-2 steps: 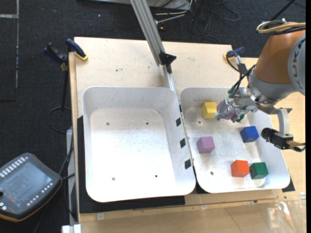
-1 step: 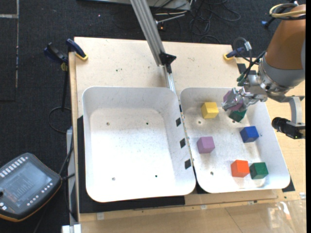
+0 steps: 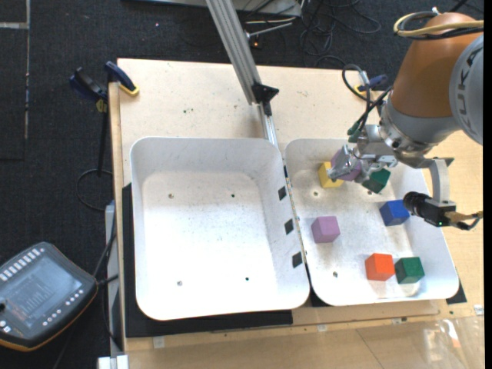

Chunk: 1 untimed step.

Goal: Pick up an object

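The arm [image 3: 438, 83] comes in from the right side at the far end. It is grey with a big orange band near the top. It bends down and to the left. The tool [image 3: 350, 166] hangs low at its tip, pointing left.

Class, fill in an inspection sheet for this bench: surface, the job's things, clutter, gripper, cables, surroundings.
Surface: bench bears left bin and right bin, side by side.
Job's things: in the right bin, yellow block, purple block, blue block, orange block, green block.
Clutter: nothing seen.
Gripper: gripper low beside the yellow block; grasp cannot be judged.
Cables: bundle on the floor.
Surroundings: pendant, clamp.
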Tool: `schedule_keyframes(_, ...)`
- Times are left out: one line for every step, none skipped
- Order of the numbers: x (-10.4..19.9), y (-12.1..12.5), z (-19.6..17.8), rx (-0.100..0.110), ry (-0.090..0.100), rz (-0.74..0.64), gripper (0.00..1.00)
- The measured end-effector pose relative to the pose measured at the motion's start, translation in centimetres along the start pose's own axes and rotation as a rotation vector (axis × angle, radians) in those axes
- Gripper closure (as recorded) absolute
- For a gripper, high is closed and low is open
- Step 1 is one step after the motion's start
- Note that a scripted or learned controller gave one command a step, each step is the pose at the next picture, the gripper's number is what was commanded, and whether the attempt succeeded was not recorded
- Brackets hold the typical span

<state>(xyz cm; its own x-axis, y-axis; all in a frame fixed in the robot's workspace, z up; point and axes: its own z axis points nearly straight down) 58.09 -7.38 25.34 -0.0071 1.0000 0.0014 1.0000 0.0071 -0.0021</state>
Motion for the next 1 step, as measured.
schedule_keyframes(5.69,-0.72,1.47,0.001,0.001,-0.002,1.00)
